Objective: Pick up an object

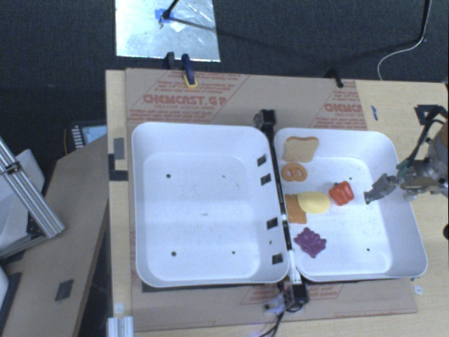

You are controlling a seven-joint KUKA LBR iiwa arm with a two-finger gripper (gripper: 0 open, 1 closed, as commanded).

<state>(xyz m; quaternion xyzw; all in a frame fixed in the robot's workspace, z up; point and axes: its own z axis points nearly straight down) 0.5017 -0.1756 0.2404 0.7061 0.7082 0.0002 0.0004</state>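
Observation:
Several toy foods lie in the right bin (396,241). A toast slice (301,148) is at the back, a pretzel (294,172) just in front of it. A yellow lemon-like piece (313,202) rests on an orange slab (295,210). A red pepper (342,193) sits to the lemon's right, and a purple grape bunch (310,242) lies nearer the front. My gripper (379,189) hangs over the right side of this bin, a short way right of the red pepper, with nothing visibly held.
The left bin (151,258) stands beside the right one, with a black divider strip (275,195) between them. Both rest on a cardboard sheet (210,97). A shiny metal plate (166,18) lies beyond the bench.

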